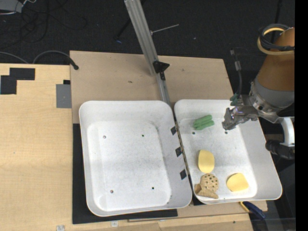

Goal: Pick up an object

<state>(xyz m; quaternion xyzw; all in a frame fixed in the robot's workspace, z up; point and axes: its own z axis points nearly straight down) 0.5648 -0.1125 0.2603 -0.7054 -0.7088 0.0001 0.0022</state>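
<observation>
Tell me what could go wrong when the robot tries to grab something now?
1. The end effector hangs over the right bin beside the green piece, not over it, so coming straight down could miss.
2. The yellow pieces look smooth and rounded, so they might slip out.
3. The brown cookie-like thing sits close to the bin's near-left wall, which may block a grab.
</observation>
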